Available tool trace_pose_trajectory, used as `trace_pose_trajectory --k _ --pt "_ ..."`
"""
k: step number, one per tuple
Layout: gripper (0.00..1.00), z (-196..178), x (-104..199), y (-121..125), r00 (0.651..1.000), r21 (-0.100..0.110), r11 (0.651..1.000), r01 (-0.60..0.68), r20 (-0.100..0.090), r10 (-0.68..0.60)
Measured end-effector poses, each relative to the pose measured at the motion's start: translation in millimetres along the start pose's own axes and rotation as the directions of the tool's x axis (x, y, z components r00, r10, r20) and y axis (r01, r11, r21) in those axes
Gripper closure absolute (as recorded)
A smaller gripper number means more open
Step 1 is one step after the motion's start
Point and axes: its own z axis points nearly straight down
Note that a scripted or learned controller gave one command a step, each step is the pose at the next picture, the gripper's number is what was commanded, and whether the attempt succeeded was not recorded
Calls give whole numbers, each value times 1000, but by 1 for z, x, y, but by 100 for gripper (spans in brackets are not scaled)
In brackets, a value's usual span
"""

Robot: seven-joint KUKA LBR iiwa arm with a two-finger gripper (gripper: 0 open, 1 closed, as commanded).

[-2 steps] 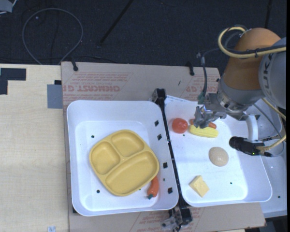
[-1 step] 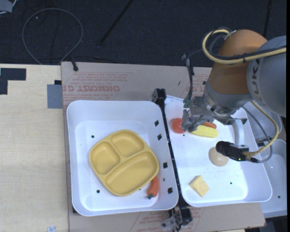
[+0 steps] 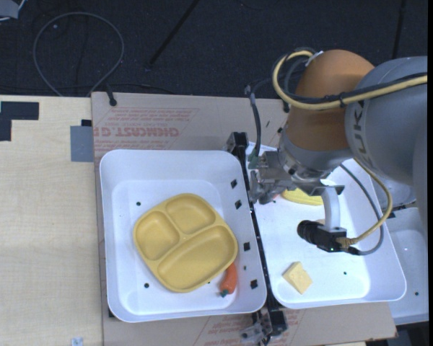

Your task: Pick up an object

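Observation:
My gripper (image 3: 264,186) hangs under the grey and orange wrist, low over the left side of the right bin (image 3: 379,283), close to the divider between the bins. A pale yellow wedge-shaped block (image 3: 297,277) lies near the front of the right bin, well apart from the gripper. A yellow curved object (image 3: 307,196) lies just right of the gripper, mostly hidden by the arm. In the left bin (image 3: 119,193) sits a yellow divided plate (image 3: 185,241), with a small orange carrot (image 3: 229,280) touching its front right edge.
A black part with a yellow cable (image 3: 322,235) hangs from the arm over the middle of the right bin. The bulky arm covers that bin's back half. Brown cardboard (image 3: 166,125) lies under both bins.

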Motion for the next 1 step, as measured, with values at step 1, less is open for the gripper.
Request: trace_pose_trajectory --k 1 --pt "100 12 55 -25 1000 2 1000 0 1 0"
